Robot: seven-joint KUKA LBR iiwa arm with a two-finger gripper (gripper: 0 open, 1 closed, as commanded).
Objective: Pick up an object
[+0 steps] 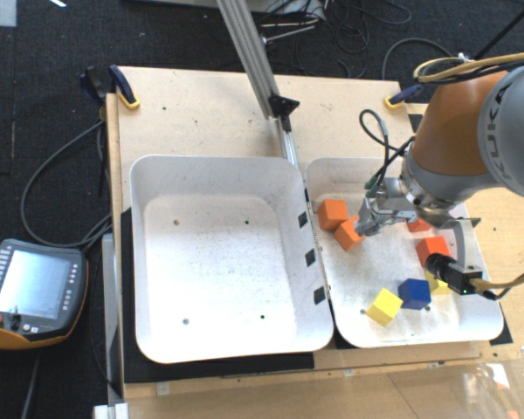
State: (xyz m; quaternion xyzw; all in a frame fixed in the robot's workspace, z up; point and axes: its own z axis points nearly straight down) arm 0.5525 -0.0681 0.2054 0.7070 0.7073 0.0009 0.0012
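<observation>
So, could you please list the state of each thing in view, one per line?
Gripper: low in the right bin, at an orange block.
Orange block: tilted, touching the gripper's tip.
Second orange block: loose, beside it.
Third orange block: loose, near the right wall.
Blue block: loose.
Yellow block: loose, tilted.
Right bin: holds the blocks.
Left bin: flat on the bench.

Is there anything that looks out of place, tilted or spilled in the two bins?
Nothing looks spilled or damaged. All blocks lie inside the right bin. One orange block sits tilted at the gripper, unlike the orange block lying flat behind it. The left bin shows just specks.
</observation>
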